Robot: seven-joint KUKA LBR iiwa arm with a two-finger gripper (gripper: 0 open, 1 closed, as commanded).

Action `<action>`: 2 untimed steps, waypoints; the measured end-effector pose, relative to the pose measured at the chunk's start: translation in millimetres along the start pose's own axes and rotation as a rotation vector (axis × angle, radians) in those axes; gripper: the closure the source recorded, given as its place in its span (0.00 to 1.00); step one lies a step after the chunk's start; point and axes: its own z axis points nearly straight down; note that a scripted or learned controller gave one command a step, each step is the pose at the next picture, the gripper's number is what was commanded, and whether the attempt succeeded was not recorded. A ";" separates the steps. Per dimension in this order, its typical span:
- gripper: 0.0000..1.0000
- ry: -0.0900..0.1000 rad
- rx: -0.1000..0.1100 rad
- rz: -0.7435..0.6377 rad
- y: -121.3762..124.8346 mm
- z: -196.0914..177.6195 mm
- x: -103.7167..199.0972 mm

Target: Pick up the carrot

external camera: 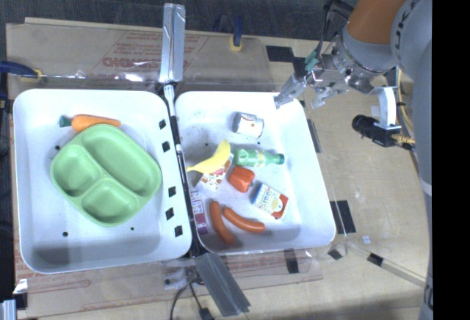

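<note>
An orange carrot with a green top lies in the left bin, at its far side, just behind the green divided plate. My gripper hangs over the far right corner of the right bin, far from the carrot. Its fingers point down and to the left, and nothing shows between them.
The right bin holds a small can, a banana, a green bottle, a red piece, a snack packet and two sausages. A metal divider bar stands between the bins at the back.
</note>
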 end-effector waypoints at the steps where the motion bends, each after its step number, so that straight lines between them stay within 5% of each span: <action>1: 0.00 -0.002 -0.005 -0.052 12.2 175.2 36.1; 2: 0.00 -0.001 -0.007 -0.125 25.3 174.9 12.9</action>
